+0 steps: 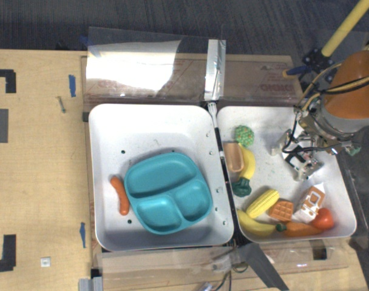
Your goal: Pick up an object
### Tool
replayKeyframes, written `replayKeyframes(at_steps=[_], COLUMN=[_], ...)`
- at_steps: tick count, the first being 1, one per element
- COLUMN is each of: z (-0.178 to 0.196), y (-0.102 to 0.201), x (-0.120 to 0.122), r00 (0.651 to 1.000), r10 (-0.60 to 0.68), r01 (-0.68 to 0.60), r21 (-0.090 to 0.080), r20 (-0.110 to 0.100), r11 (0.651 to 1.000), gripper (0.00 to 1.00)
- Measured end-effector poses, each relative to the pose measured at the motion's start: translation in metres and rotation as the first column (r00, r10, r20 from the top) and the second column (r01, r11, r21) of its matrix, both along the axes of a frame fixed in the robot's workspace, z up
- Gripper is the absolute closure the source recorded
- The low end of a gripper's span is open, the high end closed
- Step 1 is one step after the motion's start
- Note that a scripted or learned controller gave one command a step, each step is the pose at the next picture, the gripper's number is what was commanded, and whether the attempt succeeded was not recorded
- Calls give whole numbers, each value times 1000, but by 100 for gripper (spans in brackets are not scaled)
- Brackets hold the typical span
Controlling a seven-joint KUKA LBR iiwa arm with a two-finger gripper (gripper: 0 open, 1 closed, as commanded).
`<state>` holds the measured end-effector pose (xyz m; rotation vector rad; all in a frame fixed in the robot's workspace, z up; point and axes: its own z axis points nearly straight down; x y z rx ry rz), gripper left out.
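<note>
the left bin [105, 126] carries a teal divided plate [167, 191] with an orange sausage [120, 196] at its nine o'clock. my arm [348, 99] hangs over the right bin [266, 123], and my gripper [301, 156] sits at the bin's three o'clock; i cannot tell how wide it stands or whether it grips anything. toy food crowds six o'clock: banana [254, 224], corn [261, 203], waffle [281, 211], tomato [323, 219].

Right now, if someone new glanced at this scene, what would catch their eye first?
Probably the teal divided plate filling the middle of the left bin, with an orange hot dog lying just off its left side. Next comes the bright heap of toy food along the right bin's near edge, a banana, corn and a waffle, with the gripper poised above that bin.
</note>
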<state>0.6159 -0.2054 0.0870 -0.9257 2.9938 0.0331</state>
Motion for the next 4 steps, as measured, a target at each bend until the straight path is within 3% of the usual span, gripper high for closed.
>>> replayKeyframes(at_steps=[1,2,3,4], z=[2,3,2,16], y=[117,109,92,93], x=[-1,-87,-12,-9], r00=[999,978,959,960], r10=[52,207,282,278], r01=[-52,-207,-281,-278], r21=[-17,-25,-25,-25], r20=[10,12,13,26], r11=[999,978,959,960], gripper=[0,0,0,100])
